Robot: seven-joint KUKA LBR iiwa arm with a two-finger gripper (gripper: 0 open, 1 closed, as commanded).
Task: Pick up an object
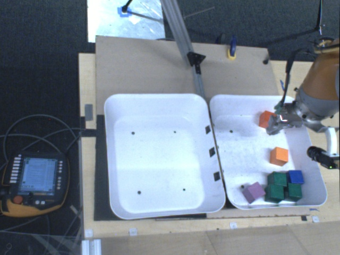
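Six blocks in right bin [234, 108]; gripper [276, 125] beside orange block [265, 119], likely lining up; jaws' state unclear.

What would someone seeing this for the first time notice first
Bright blocks in the right bin stand out: an orange block beside the gripper near the bin's far side, another orange block mid-bin, and green blocks, a blue block and a purple block clustered at the near corner. A teach pendant lies left of the bench.
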